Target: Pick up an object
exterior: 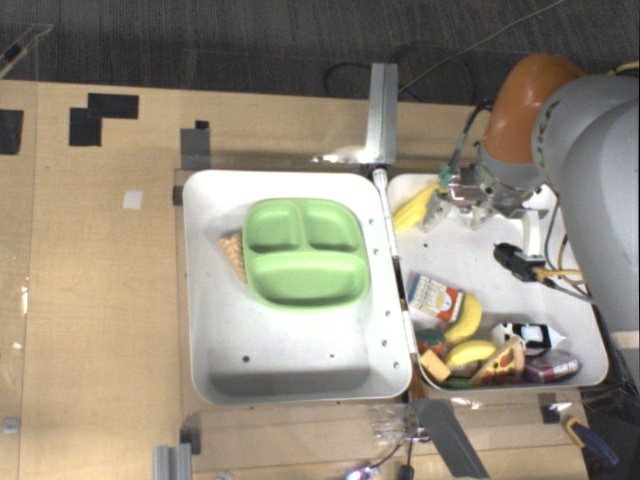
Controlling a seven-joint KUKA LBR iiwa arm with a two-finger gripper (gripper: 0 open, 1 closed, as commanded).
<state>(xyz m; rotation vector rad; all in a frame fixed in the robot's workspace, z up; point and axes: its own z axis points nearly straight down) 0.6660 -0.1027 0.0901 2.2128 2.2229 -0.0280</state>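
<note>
**Toy food waits in the right bin**

Clutter fills the right bin (470, 253) on the surface: a yellow corn-like toy (414, 208) at its eleven o'clock corner, a small carton (436, 297) near centre, and two bananas (465, 317) heaped with other toys at six o'clock. The gripper (468, 194) hangs at twelve o'clock, just beside the corn toy; whether the jaws are wide or narrow I cannot tell. The toy is probably light, stiff, slick plastic; gripping across its narrow middle looks safest. The left bin (210, 298) holds a green divided tray (304, 251).
</note>
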